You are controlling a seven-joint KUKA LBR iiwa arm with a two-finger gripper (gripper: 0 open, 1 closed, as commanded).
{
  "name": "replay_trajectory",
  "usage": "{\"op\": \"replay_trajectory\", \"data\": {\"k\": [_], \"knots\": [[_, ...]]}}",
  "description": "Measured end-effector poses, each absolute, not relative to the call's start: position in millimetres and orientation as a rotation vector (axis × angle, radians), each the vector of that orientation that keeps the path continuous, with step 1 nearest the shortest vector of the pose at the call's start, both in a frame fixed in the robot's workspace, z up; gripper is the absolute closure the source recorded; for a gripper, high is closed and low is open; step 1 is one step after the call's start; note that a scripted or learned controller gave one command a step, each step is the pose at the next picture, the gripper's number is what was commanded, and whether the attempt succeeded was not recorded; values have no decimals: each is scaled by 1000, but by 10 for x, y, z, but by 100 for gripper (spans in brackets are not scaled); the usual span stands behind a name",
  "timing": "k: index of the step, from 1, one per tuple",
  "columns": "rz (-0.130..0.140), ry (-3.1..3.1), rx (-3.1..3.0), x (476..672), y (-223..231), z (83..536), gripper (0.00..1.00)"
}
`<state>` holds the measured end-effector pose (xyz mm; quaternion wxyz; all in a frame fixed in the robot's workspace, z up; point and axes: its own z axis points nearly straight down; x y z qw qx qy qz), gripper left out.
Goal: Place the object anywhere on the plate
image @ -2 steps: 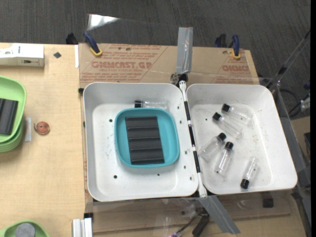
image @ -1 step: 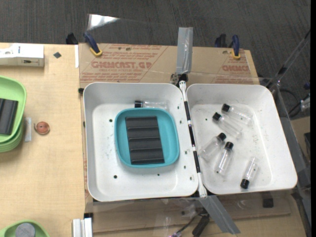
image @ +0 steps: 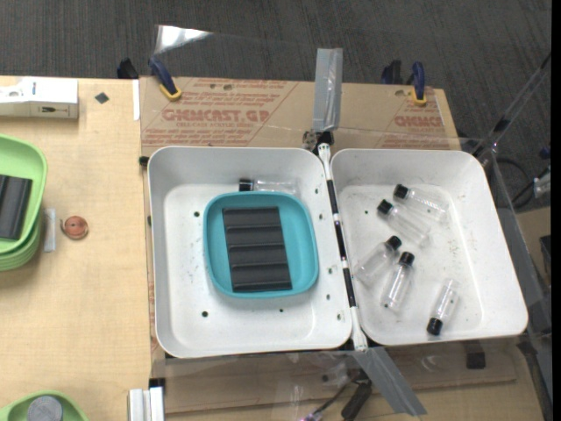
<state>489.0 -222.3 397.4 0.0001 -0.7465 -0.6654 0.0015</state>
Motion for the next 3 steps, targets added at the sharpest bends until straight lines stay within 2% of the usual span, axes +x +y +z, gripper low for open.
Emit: {"op": "replay_trajectory", "data": {"k": [3], "knots": [[5,-2090,-2345,4890,-2223,3974,0]]}}
